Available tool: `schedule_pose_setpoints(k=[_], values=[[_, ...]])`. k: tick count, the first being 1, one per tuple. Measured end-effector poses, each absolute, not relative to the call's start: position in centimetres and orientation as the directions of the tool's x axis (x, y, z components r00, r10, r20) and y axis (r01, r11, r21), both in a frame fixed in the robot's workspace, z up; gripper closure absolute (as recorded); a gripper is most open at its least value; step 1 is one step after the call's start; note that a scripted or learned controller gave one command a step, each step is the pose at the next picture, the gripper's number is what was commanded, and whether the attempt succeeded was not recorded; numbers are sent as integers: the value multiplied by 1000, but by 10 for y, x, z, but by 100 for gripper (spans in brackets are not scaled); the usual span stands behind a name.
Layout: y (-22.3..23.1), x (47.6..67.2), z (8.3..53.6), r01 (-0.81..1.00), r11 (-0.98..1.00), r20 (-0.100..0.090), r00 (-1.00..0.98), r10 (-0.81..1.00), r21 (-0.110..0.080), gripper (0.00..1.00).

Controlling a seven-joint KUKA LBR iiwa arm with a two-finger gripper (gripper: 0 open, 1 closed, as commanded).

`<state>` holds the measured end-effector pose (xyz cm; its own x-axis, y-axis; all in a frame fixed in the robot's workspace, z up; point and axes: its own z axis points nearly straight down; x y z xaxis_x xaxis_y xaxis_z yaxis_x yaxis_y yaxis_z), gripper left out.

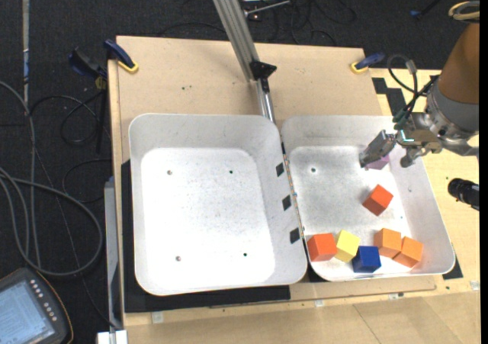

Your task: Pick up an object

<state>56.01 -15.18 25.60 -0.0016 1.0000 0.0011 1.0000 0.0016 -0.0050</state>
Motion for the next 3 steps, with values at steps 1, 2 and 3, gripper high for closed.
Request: schedule_pose_setpoints(k=[1, 2, 3], values=[[-152, 561, 258, 1000, 1, 0, -1, 1000, -1, 0], [-147, 560, 195, 1000, 0, 1, 0, 1000, -6, 0], [-147, 556, 151, 1000, -1, 1, 1, 1000, -5, 0]])
